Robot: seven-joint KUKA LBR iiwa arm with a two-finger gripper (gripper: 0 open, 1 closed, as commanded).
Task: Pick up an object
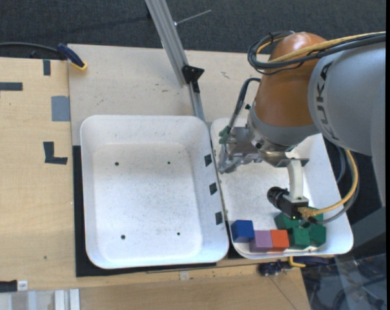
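Overhead, gripper (228, 162) above right bin (334, 173), blocks (blue (243, 230), purple (263, 239)) below

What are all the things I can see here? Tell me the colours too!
Bins: 2, white, side by side on the bench; left bin, right bin.
Blue block: 1, right bin, near edge.
Purple block: 1, beside the blue one.
Orange block: 1, beside the purple one.
Green blocks: a cluster, count unclear, right bin's near corner.
Metal pole: 1, grey, slanting behind the bins.
Arm: 1, grey and orange, above the right bin.
Gripper: 1, over the right bin's left side.
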